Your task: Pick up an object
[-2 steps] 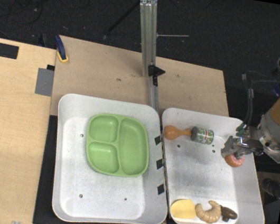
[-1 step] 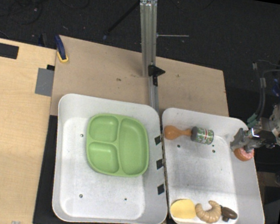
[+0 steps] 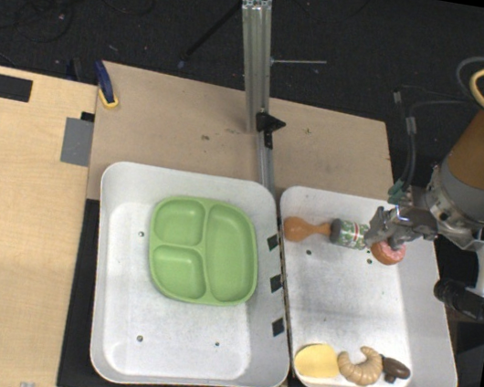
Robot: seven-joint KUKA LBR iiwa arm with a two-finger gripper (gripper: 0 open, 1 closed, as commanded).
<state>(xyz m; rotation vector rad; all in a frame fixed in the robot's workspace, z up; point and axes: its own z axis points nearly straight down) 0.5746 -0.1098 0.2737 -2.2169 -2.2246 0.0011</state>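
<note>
Camera view has the gripper (image 3: 391,225) low at the right bin's (image 3: 435,361) 12 o'clock edge, right over a pinkish round object (image 3: 388,252). Can't tell whether it's actually grabbing it. Looks like nothing's lifted yet, so the pick's still unfinished.

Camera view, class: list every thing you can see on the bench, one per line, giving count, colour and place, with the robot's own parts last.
Shallow white plastic bins: two, white, side by side on the bench.
Green divided plastic plate: one, green, in the left bin.
Orange-headed tool with a dark handle: one, right bin's far edge.
Small pink round object: one, beside the gripper.
Yellow round object: one, right bin's near edge.
Tan curled toy: one, next to the yellow one.
Gripper: one, grey, over the right bin's far edge.
</note>
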